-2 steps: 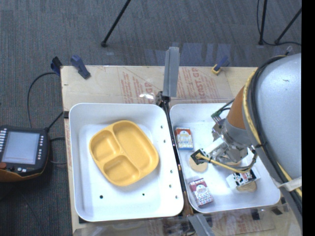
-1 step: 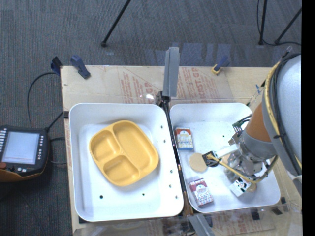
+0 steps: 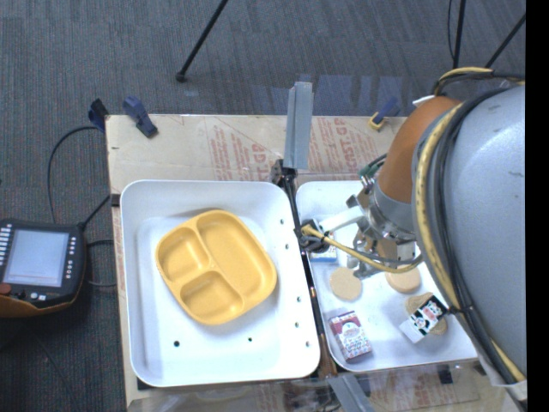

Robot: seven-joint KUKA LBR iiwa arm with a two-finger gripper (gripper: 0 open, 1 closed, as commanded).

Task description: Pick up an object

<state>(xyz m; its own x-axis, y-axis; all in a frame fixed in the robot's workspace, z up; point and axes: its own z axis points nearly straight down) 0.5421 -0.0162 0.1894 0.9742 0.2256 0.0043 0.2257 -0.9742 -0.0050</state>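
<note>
- Pincer (image 3: 383,249) of our arm (image 3: 480,221) hangs low over the right bin (image 3: 330,197), its tip buried under the wrist and cables, so we cannot tell whether it is released, clenched or grasping anything.
- Candidates for the pick sit close by: a tan round disc (image 3: 346,285) just below and a little left of the pincer, a second disc (image 3: 403,280) just below and right of it, a red carton (image 3: 351,335) further below, and a black-and-white carton (image 3: 424,318) below and to the right.
- We judge the nearest disc the natural target; to do this well we would centre over it, come straight down, and close across its edges, since a flat piece offers little to hold.
- We would also keep clear of the bin's dividing wall, just left of the pincer.
- Far to the left, in the other bin (image 3: 141,316), lies a yellow divided tray (image 3: 216,266), well apart from the pincer.
- Hidden from us: the arm's grey body covers the right bin's far side, and the second disc is partly overlapped by the wrist.
</note>
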